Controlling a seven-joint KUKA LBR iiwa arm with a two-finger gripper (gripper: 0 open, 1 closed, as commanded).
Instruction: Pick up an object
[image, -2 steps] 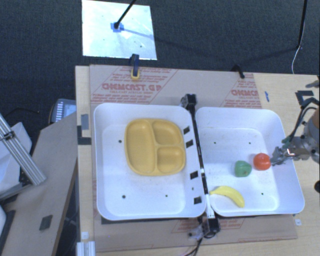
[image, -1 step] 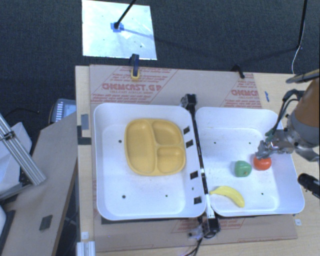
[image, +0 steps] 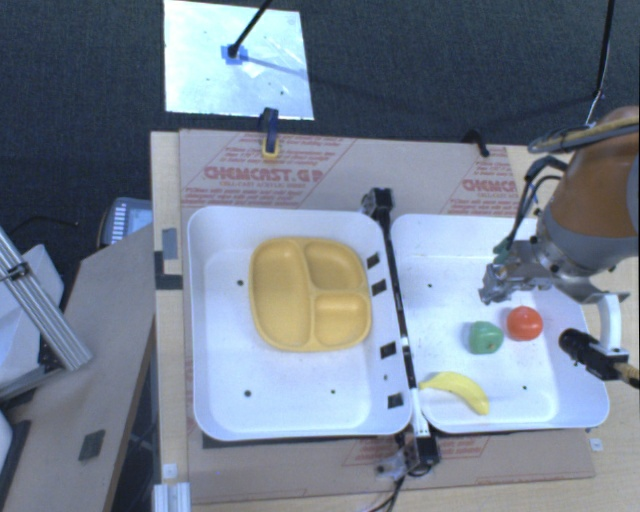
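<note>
Pincer (image: 497, 283) state you cannot tell, at frame right above the orange ball (image: 524, 323); judge it light, smooth, likely to roll, so grip across its middle.

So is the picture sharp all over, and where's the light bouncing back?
Camera view: the shiny sheet at the top glares pale; the white bins are evenly lit with soft shadows; the banana, green fruit and tomato look fairly crisp; the gripper is slightly soft.
</note>
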